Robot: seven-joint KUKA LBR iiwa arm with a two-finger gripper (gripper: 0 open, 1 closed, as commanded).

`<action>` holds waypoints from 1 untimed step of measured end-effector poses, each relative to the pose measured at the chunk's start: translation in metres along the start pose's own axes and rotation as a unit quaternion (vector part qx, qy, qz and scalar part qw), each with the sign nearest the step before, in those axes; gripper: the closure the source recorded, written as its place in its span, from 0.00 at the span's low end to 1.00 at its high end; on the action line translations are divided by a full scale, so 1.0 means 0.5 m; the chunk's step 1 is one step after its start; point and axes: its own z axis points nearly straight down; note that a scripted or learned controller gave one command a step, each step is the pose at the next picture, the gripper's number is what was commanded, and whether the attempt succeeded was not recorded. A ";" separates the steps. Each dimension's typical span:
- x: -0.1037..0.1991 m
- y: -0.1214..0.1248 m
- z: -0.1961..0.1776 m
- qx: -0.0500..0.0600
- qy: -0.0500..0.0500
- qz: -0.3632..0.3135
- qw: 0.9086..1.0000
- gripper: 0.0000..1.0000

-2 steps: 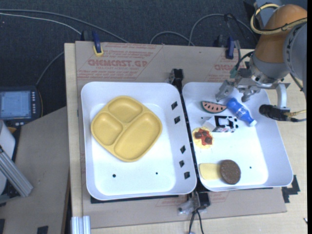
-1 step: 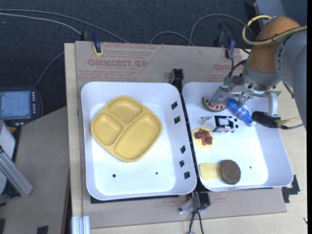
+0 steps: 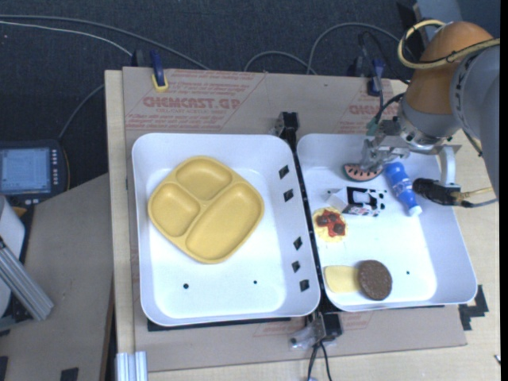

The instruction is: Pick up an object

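In the right bin [image 3: 444, 248] lie several small things. A pink slice with a dark rim [image 3: 359, 171] sits near the bin's back left, and a blue bottle [image 3: 403, 189] lies just right of it. A black-and-white card [image 3: 364, 199], a red and yellow food toy [image 3: 331, 222], a pale yellow block [image 3: 339, 278] and a brown round cookie [image 3: 375, 280] lie further forward. My gripper [image 3: 380, 152] hangs low at the back of this bin, right over the pink slice's right end and close to the bottle's top.
The left bin [image 3: 159, 288] holds a yellow divided plate [image 3: 206, 209]. A row of black clips [image 3: 295, 213] runs along the wall between the bins. The arm's orange band [image 3: 441, 66] and grey wrist hang over the right bin's back right corner, and a cable [image 3: 444, 193] trails there.
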 end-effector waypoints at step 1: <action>0.002 -0.001 -0.089 0.002 0.000 0.001 1.000 1.00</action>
